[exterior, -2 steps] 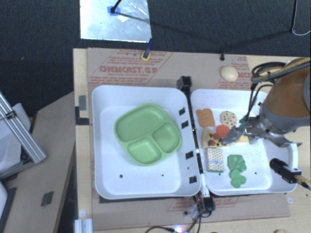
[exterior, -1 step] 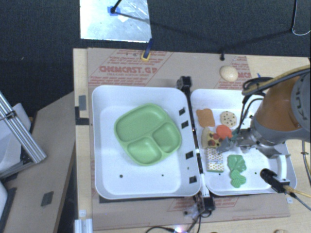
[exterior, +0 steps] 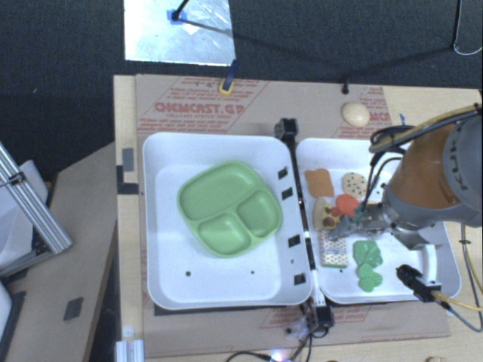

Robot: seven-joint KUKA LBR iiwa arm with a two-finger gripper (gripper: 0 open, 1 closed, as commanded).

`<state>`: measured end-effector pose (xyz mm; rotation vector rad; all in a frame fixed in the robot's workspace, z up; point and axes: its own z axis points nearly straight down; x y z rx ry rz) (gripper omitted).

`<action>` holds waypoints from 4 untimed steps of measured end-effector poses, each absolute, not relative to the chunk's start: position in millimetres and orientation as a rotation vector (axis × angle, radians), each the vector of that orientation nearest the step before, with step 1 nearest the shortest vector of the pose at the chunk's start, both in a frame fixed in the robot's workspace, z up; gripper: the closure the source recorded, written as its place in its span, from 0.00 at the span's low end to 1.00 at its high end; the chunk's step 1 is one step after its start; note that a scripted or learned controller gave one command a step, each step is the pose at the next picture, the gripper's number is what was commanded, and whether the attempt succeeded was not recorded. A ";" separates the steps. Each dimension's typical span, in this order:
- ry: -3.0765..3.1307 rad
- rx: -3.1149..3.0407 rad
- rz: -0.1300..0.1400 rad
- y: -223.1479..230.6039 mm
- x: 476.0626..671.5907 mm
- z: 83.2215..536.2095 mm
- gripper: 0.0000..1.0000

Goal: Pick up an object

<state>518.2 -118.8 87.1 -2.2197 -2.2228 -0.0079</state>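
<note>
Camera view places the claw point(exterior: 349, 226), finger state indeterminate, low in the right bin point(exterior: 445, 277) among small food pieces, with the red piece point(exterior: 347, 203) touching its upper side.

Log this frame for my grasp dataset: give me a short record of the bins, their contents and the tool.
left bin: holds a green divided plate
right bin: holds small toy foods
items in right bin: brown slice, speckled cookie, red piece, patterned cracker, green leafy pieces
tool: low over the right bin's left half, beside the red piece
grasp: cannot tell
outside bins: pale egg-shaped object on the bench behind the right bin
</note>
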 end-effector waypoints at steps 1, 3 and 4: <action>-2.229 -2.222 -0.017 -118.4 520.9 100.3 1.00; -2.230 -2.221 -0.005 -128.4 525.3 190.6 1.00; -2.230 -2.220 -0.005 -128.7 526.9 226.7 1.00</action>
